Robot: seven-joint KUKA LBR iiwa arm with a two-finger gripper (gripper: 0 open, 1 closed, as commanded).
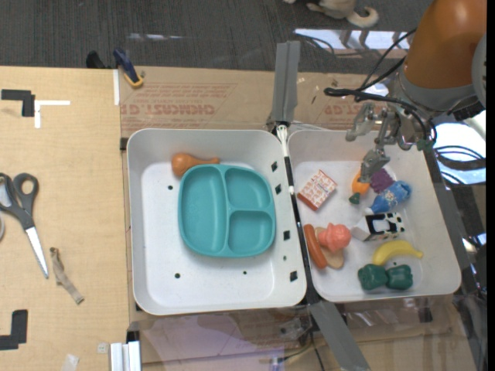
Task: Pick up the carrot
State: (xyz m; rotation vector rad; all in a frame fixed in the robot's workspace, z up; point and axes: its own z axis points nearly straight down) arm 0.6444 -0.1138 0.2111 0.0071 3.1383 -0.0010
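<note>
Small orange plastic carrot with green tip (360, 186) lying directly beneath the metal two-finger claw (374, 163), slightly toward the left bin, long axis slanting down-left. Purple block (382, 179) touching its far side. Claw state impossible to tell.

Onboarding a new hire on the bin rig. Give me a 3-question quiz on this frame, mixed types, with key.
1. True or false: the teal divided plate lies in the left bin.
2. Which toy lies nearest the gripper? A) banana B) carrot C) green pepper
3. Fill in: the scissors lie on the wooden bench, ____ of the bins.

Key: 1 true; 2 B; 3 left (outside them).
</note>
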